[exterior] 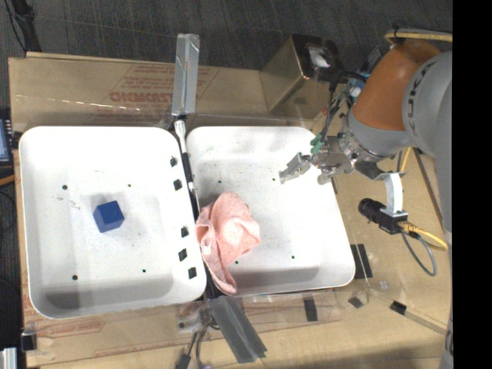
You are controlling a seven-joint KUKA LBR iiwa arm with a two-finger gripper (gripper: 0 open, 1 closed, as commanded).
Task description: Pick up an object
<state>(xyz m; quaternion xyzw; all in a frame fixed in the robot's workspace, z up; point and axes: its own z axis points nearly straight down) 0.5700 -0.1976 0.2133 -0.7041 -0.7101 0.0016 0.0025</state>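
A crumpled pink cloth [226, 237] lies at the left edge of the right bin [323, 241], partly draped over the divider between the bins. A small blue cube [108, 215] sits in the left bin [46, 167]. My gripper [301, 165] hangs over the upper right part of the right bin, well right of and above the cloth. Its fingers point left and nothing shows between them.
A grey metal bar [185, 75] stands behind the bins at the divider. A cardboard sheet [92, 83] lies behind the left bin and a small brown box [296, 71] behind the right one. Black clips [183, 233] line the divider.
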